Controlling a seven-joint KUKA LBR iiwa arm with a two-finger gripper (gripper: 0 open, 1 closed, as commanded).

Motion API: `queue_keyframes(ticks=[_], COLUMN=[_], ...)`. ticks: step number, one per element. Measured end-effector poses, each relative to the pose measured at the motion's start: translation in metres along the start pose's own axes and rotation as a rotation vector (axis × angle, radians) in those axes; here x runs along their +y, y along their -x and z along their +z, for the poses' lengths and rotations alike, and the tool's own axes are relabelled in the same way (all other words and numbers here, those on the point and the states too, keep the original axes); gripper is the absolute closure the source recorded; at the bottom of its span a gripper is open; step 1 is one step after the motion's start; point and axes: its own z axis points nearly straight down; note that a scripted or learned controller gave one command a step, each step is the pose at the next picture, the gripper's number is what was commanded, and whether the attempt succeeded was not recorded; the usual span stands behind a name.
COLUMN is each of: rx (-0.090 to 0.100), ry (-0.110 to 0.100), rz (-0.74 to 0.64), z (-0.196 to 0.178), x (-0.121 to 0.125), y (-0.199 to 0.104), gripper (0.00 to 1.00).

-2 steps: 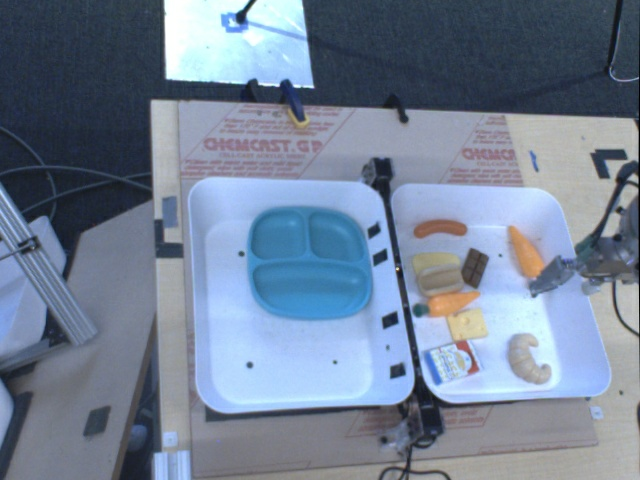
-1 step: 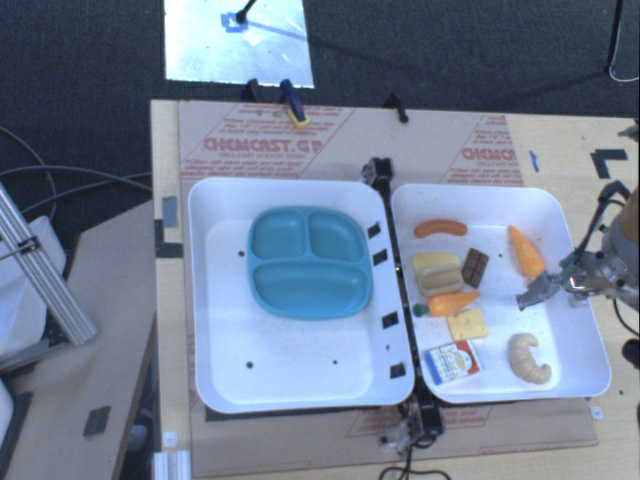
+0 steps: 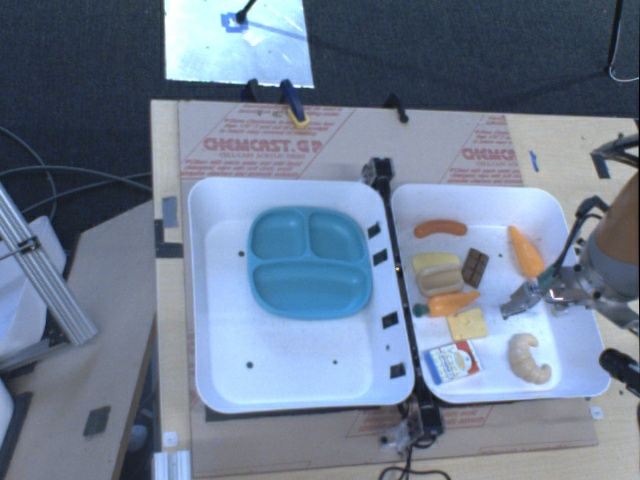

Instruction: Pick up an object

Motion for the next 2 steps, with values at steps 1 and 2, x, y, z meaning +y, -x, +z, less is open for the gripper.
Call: queue_keyframes(ticks=[1, 2], rx=[-0.001, -0.003], ry=[0.000, 0.004], rz=[0.000, 0.001], z=[0.050, 0.036], x=[0.000, 0.002], y=[0.000, 0.001], gripper=[0.00, 1.00])
